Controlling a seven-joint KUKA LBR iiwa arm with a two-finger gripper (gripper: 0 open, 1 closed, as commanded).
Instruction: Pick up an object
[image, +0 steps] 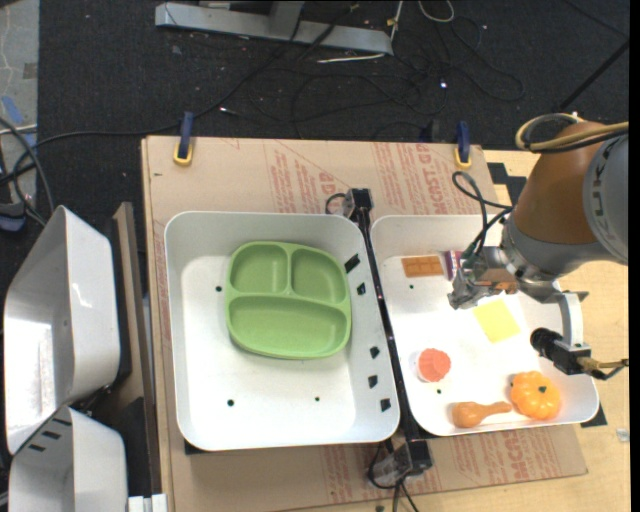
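Note:
The right bin (400, 235) holds a yellow square slice (497, 322), a round red slice (433, 364), an orange pumpkin-like toy (535, 394), an orange-brown drumstick shape (478, 411) and a flat brown rectangle (421, 266). My gripper (466, 290) hangs over the bin's upper middle, just left of and above the yellow slice and right of the brown rectangle. I see nothing clearly between its fingers.
The left bin (190, 330) carries a green divided plate (288, 299). A black divider (372, 290) runs between the bins. White containers (55, 310) stand off the bench at the left. Cables hang around the arm's wrist (560, 335).

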